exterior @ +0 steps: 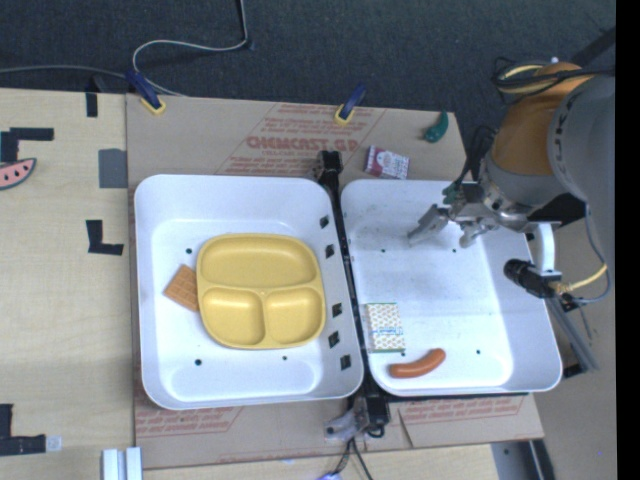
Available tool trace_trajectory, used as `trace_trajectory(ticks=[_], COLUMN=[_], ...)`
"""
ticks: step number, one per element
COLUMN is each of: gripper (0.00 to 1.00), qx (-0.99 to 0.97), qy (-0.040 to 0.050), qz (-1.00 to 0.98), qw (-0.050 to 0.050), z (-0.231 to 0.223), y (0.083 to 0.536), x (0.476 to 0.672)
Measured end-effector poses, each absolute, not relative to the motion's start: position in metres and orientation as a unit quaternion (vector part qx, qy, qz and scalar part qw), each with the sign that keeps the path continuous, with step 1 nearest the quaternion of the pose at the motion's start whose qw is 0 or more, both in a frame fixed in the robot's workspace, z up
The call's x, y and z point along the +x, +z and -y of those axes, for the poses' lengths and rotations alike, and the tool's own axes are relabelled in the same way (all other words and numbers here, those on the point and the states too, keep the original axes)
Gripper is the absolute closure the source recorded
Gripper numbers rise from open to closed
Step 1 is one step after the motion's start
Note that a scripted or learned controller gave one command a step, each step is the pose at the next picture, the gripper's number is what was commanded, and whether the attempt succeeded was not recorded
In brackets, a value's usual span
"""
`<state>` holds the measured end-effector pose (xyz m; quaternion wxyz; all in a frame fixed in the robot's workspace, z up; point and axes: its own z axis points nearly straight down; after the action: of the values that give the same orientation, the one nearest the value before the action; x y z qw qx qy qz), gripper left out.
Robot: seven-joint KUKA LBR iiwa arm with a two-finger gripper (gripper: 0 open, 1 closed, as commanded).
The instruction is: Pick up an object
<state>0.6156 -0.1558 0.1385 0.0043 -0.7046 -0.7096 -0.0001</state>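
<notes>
A: Where's something to pick?
B: The sausage (416, 364) lies at the right bin's (520, 358) near edge, beside a patterned packet (384, 327).
A: And the gripper (447, 225)?
B: Spread, empty, over the far end. Approach step, I'd say; next it must travel across and descend.

Cardboard sheet (290, 138) under both bins — blue-yellow clamps (350, 106) on its far edge, black cable (190, 43) beyond.
</notes>
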Motion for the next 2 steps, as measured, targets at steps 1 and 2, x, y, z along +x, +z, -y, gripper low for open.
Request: trace_trajectory(ticks=[1,2], gripper=[0.0,0.0], qx=[-0.707,-0.707], qy=[-0.0004,-0.001], qz=[0.707,0.708], qw=[-0.001,-0.003], z=[0.19,0.195], y=[0.086,0.087], x=[0.576,0.621])
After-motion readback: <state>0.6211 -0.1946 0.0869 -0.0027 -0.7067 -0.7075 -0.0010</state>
